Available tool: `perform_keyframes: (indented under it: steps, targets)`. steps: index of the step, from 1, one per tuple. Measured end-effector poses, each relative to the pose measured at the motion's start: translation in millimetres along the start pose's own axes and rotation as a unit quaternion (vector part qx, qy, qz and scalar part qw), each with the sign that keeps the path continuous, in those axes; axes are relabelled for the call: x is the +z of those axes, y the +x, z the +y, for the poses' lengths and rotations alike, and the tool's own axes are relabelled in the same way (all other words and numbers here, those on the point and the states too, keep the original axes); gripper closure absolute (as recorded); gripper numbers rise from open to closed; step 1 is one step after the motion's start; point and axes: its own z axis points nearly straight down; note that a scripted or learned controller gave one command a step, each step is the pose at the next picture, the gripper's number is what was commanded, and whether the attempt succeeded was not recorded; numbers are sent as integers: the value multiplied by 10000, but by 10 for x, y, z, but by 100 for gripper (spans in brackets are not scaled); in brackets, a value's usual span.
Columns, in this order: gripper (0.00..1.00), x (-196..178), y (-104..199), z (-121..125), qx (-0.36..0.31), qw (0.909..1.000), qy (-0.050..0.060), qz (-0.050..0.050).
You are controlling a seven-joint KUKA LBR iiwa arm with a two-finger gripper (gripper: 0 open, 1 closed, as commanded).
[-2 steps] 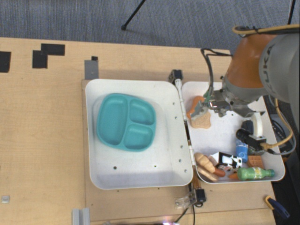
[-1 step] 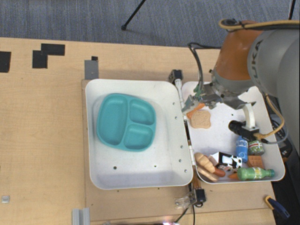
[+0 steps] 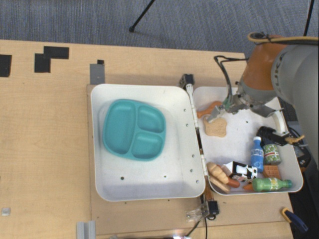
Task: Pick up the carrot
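The carrot (image 3: pixel 206 110) is a small orange piece lying at the upper left of the right bin (image 3: pixel 239 128), close to the wall between the two bins. My gripper (image 3: pixel 218 113) hangs right at the carrot's right end, low over the bin floor, and hides part of that end. I cannot make out whether anything is held. The grey arm with its orange band (image 3: pixel 261 66) reaches in from the right above it.
A tan flat piece (image 3: pixel 216 128) lies just below the gripper. Along the bin's right and front sit a blue bottle (image 3: pixel 256 154), a green can (image 3: pixel 272 153), a green bottle (image 3: pixel 269 184), a cow toy (image 3: pixel 244 171) and bread rolls (image 3: pixel 218 176). The left bin holds a teal divided plate (image 3: pixel 133 129).
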Motion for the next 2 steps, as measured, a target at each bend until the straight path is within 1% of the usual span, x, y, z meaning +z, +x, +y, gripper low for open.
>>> perform_keyframes:
  steps: [1,2]
  targets:
    - [0,-952,78,407,-1394,9902,22,30]
    - [0,-925,844,98,-1914,9815,51,83]
